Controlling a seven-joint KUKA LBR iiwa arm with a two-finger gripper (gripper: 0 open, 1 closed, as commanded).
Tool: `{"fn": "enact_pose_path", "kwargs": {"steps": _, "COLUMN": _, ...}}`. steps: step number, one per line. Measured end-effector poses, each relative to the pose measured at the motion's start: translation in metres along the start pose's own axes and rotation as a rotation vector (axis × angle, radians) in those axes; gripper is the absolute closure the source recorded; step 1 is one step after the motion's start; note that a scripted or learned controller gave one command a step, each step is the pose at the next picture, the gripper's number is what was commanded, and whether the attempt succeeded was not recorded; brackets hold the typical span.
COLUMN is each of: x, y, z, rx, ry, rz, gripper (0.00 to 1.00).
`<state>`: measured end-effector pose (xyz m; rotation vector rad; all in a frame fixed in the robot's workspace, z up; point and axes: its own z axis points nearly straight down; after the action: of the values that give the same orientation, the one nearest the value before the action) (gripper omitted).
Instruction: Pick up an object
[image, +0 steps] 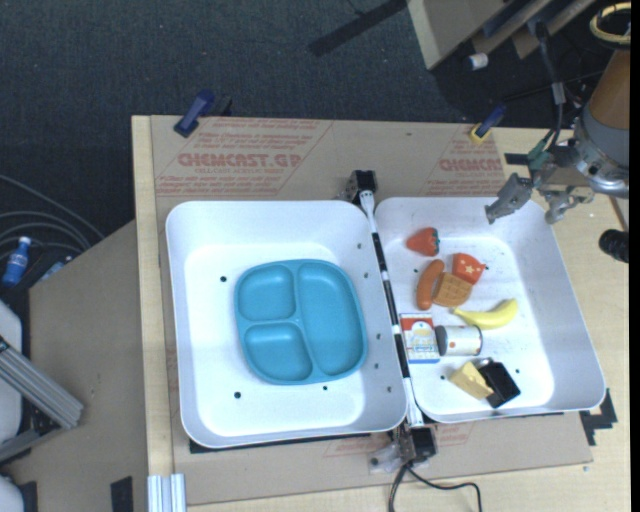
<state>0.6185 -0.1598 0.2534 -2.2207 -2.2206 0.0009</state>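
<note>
Objects sit clustered in the right bin (560, 300), seven by my count: one red strawberry-like piece (424, 241), one sausage (430, 284), one red piece with a star (468, 266), one tan waffle-like piece (454, 291), one banana (488, 314), one labelled bottle (437, 339), and one yellow wedge with a black block (485, 381). Over in the left bin (200, 250), one blue divided plate (300, 320). Gripper (532, 200) hovers over the right bin's far corner, fingers spread apart, nothing between them, well clear of the pile.
</note>
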Motion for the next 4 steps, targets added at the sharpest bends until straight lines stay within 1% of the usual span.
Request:
{"fn": "enact_pose_path", "kwargs": {"steps": 1, "x": 0.012, "y": 0.046, "z": 0.167, "rx": 0.006, "ry": 0.002, "rz": -0.001, "gripper": 0.0}}
{"fn": "enact_pose_path", "kwargs": {"steps": 2, "x": 0.061, "y": 0.048, "z": 0.168, "rx": 0.001, "ry": 0.002, "rz": -0.002, "gripper": 0.0}}
{"fn": "enact_pose_path", "kwargs": {"steps": 4, "x": 0.068, "y": 0.048, "z": 0.168, "rx": 0.002, "ry": 0.0, "rz": 0.0, "gripper": 0.0}}
